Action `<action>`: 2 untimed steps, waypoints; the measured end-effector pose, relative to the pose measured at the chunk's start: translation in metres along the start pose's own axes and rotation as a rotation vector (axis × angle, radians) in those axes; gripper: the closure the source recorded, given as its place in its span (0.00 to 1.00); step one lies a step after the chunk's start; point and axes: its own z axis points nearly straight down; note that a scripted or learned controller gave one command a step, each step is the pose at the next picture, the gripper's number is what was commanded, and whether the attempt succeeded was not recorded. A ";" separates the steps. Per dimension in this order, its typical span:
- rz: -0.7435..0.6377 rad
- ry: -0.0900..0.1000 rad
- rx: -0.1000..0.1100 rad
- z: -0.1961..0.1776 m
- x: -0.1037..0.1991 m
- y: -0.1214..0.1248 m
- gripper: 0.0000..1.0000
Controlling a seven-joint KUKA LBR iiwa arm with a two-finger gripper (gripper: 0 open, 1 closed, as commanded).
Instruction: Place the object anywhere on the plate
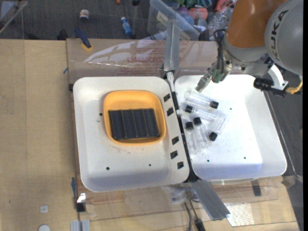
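We note clear vials (204, 117) lying in the right bin (250, 143), centre-right of frame; orange plate (134, 100) sits left. End effector (202, 84) hovers above vials; grip state undeterminable.

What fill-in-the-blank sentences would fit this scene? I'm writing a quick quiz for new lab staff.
1. The orange plate lies in the ____ bin.
2. The clear vials with black caps lie in the ____ bin.
3. The dark ridged insert rests on the ____.
4. The gripper hovers over the bin that holds the ____.

Missing words: left; right; plate; vials
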 end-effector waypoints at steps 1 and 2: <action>-0.050 0.005 0.009 -0.042 -0.004 -0.010 1.00; -0.098 0.004 0.010 -0.169 -0.036 -0.038 1.00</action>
